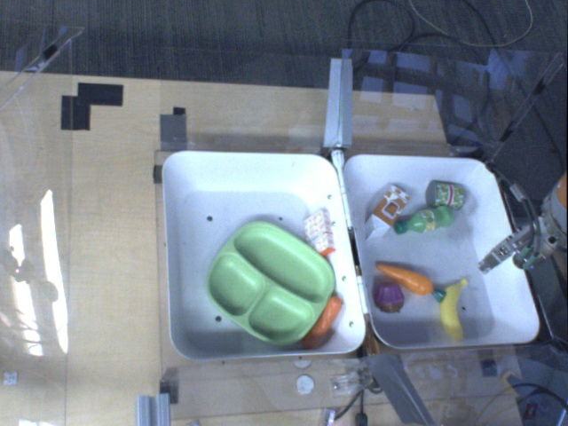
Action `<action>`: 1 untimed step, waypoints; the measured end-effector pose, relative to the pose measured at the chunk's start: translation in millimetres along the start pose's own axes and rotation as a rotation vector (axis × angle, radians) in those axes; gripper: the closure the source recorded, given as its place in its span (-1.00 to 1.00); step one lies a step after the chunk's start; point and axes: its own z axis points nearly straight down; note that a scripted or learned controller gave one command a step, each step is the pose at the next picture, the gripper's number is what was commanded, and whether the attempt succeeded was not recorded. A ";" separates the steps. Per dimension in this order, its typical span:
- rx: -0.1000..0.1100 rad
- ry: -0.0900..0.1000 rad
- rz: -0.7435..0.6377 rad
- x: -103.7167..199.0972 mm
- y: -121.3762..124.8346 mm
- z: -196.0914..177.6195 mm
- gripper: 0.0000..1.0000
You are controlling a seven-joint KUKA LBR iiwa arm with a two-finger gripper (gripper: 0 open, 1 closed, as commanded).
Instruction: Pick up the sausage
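The fingers (502, 256), open or closed I cannot tell, hang over the right bin's far edge, well apart from the sausage (325, 318), which lies across the divider, half under the green plate (266, 282); it is probably light, smooth and slippery, best pinched mid-length.

Bright even light; glare patch far left; slight softness overall.

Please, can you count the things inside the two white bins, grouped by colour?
Green: 3, the plate, the bottle, the can
Orange: 2, the sausage, the carrot
Yellow: 1, the banana
Purple: 1, the round fruit
White with print: 2, the packet, the carton
Total: 9
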 end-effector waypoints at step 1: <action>-0.003 -0.003 -0.182 7.2 5.8 101.9 1.00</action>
